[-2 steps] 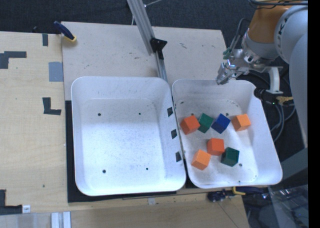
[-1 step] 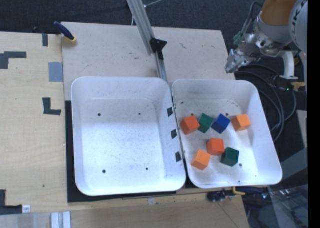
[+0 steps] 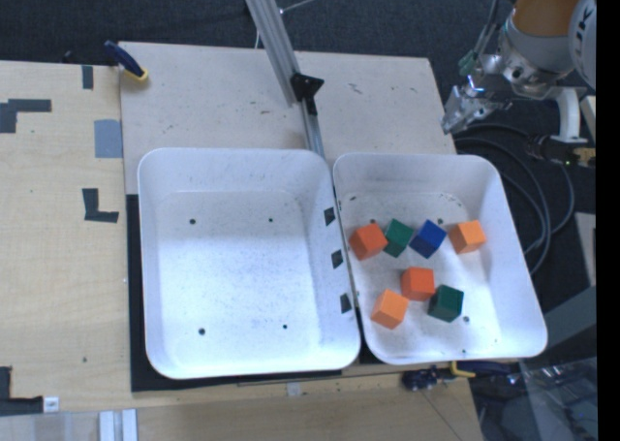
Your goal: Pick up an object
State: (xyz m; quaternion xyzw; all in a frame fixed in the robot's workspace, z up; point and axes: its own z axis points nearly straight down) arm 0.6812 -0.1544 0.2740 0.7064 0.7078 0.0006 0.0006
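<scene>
We judge the task as barely begun. Our end effector (image 3: 465, 105) hangs off the upper right of the bench (image 3: 223, 90), outside the right bin (image 3: 504, 226) and well apart from every cube. It is small and seen at a slant, so we cannot tell its state, though nothing appears to be held beneath it. All the cubes lie on the floor of the right bin, so none has been lifted. What is left, as we read it, is the whole pick: swing over the right bin, come down on one cube, grip it and raise it clear.

We count seven cubes. Four are orange: one at the left of the upper row (image 3: 367, 240), one at the right end of that row (image 3: 468, 236), one in the middle (image 3: 418, 283) and one lowest of all (image 3: 390, 308). Two are green: one (image 3: 398, 237) touching the left orange cube, and one (image 3: 446, 302) just beside the middle orange cube. One is blue (image 3: 428, 238), next to the upper green cube.

There are two bins; the left bin (image 3: 155, 236) holds no cubes.

The right-hand orange cube and the lowest orange cube stand freer than the rest, so we think either would be the easier target.
</scene>
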